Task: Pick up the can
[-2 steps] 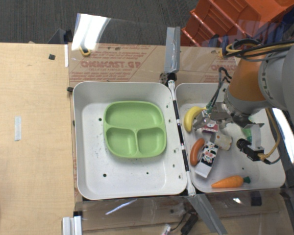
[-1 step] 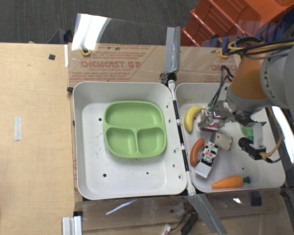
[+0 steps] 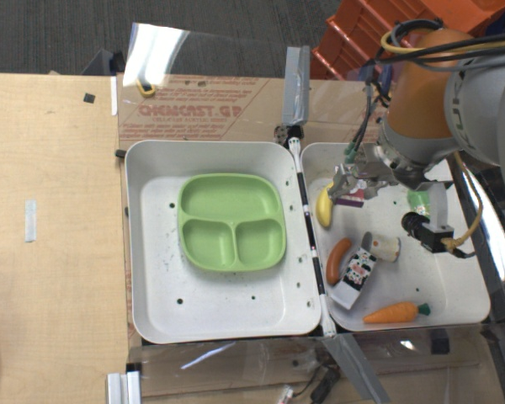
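Note:
A small purple can-like object (image 3: 350, 199) lies in the right bin (image 3: 454, 305), close to its left wall and beside a yellow banana (image 3: 323, 209). My gripper (image 3: 353, 185) hangs directly over the purple object, and its tip meets or covers the object's top edge. Whether the object is gripped or just lying under the tip is hidden by the gripper body. A short pale cylinder with a tan end (image 3: 384, 247) lies nearer the middle of the same bin, apart from the gripper.
The right bin also holds a hot dog (image 3: 337, 261), a black-and-white carton (image 3: 354, 276), an orange carrot (image 3: 392, 313) and a green item (image 3: 419, 200). A green divided plate (image 3: 232, 221) sits in the left bin (image 3: 151, 293). Black cabling (image 3: 433, 236) hangs over the right bin.

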{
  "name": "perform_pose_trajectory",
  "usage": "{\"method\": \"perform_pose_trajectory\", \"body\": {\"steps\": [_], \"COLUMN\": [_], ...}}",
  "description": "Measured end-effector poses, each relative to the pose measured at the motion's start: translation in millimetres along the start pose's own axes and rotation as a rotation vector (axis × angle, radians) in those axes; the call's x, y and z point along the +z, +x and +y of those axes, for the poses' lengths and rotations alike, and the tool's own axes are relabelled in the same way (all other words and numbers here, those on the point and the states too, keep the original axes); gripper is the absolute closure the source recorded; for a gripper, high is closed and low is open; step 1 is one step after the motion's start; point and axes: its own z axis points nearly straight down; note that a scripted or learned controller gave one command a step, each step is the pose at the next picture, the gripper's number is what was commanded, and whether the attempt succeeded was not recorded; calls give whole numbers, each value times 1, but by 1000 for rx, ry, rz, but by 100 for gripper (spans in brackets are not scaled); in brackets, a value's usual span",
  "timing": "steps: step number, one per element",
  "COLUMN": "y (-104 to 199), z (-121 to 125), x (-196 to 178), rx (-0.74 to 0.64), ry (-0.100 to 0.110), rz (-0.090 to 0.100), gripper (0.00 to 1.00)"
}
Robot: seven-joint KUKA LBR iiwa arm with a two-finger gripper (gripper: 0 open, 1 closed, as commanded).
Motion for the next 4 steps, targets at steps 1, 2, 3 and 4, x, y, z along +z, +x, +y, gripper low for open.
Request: {"method": "perform_pose_trajectory", "body": {"steps": [1,2,3,4], "y": [58,95,122,186], "z": [-61,-78,-97,-36], "x": [-27,-17,2,15], "rx": [138,165,166,467], "ry": [3,4,5,3], "rz": [0,-1,-1,-4], "gripper": [100,100,100,100]}}
